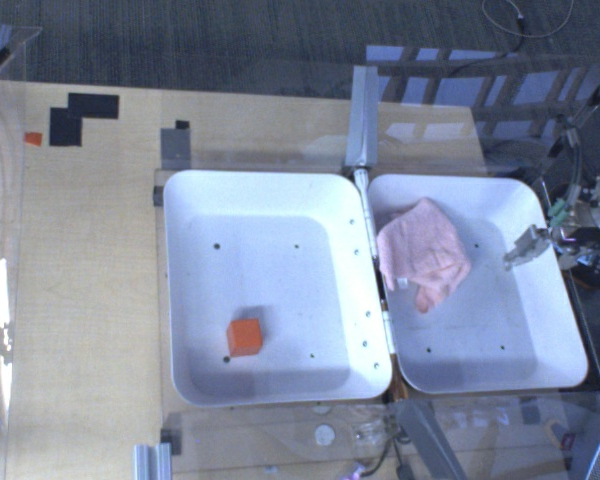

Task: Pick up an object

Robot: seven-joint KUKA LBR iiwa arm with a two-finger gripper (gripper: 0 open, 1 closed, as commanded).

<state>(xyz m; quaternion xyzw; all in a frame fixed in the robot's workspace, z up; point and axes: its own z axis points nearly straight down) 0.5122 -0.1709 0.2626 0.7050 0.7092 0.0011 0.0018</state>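
Note:
A small orange block lies in the front left part of the left bin. A crumpled pink cloth rests against the left wall of the right bin. My gripper reaches in over the right bin's right side, to the right of the cloth and apart from it. Nothing shows in its grasp.
A grey metal post stands behind the seam between the two bins. Black markers and a small orange tag lie on the wooden bench at the far left. Cables and the arm's wrist crowd the right edge.

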